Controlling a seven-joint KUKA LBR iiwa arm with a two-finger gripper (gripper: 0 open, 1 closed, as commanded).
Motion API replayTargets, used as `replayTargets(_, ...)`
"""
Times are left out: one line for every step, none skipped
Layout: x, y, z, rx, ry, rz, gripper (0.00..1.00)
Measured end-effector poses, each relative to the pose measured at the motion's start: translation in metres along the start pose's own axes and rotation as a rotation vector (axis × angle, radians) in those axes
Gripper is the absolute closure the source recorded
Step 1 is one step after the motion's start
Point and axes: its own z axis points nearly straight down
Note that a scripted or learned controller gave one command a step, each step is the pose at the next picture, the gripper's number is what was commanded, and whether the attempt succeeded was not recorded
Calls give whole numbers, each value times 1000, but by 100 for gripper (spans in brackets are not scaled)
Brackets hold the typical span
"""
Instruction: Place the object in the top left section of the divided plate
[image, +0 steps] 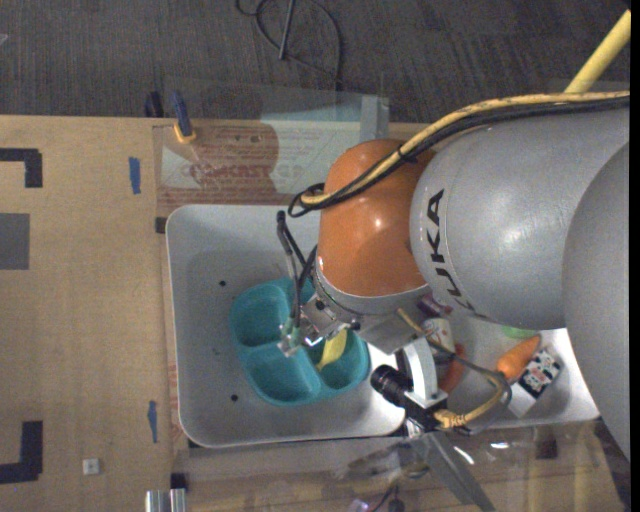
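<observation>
A teal divided plate (256, 316) lies in the white bin (200, 300), left of its middle. My gripper (298, 338) hangs low over the plate's centre, where the dividers meet. The orange band and grey wrist hide most of it. A yellow object (334, 349) shows just right of the gripper, over the plate's right-hand section. The wrist partly covers it, and I cannot tell whether it is held or resting in the plate. The plate's upper-left and lower sections show bare teal.
The big grey arm covers the bin's right half. Beside it lie an orange carrot-like piece (518, 357), a small white, red and black item (541, 375) and a pink packet (437, 331). A transparent box (270, 150) stands behind the bin.
</observation>
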Motion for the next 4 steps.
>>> replayTargets(2, 1, 65, 2, 1, -144, 100)
replayTargets(-14, -7, 7, 0, 0, -81, 100)
replayTargets(-47, -29, 62, 2, 1, -123, 100)
replayTargets(-65, -33, 105, -19, -9, -337, 100)
